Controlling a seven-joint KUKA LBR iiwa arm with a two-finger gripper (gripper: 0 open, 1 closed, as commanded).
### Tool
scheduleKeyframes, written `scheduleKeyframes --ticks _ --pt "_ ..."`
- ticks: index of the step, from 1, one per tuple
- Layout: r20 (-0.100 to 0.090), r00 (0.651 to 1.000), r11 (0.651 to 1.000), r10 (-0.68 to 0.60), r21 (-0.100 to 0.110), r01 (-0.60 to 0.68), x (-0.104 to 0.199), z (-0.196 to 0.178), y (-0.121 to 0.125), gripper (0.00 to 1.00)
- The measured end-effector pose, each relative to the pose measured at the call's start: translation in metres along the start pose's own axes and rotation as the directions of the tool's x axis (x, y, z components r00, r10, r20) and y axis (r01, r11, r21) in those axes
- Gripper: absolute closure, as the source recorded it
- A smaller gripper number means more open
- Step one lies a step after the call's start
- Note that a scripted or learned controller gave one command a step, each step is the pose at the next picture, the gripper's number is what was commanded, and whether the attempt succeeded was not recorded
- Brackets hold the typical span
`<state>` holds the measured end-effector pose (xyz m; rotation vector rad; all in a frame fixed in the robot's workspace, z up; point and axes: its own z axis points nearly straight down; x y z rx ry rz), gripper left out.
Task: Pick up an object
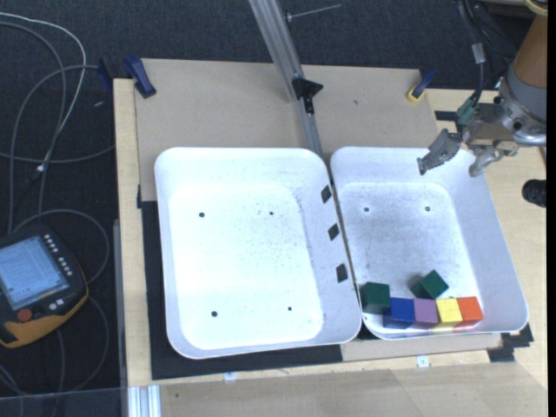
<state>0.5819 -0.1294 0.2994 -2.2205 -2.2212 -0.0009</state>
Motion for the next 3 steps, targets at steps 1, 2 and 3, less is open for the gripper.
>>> scheduleKeyframes --ticks 1,2,3 --pt "-0.002 1.0 1.0 -0.005 0.006 0.005 0.042 0.089 0.064 0.0" --pt "-0.003 1.0 1.0 -0.007 0.004 0.007 0.104 0.101 0.071 0.0" --pt "-0.001 1.0 1.0 -0.002 0.0 0.002 0.1 0.088 0.072 1.0"
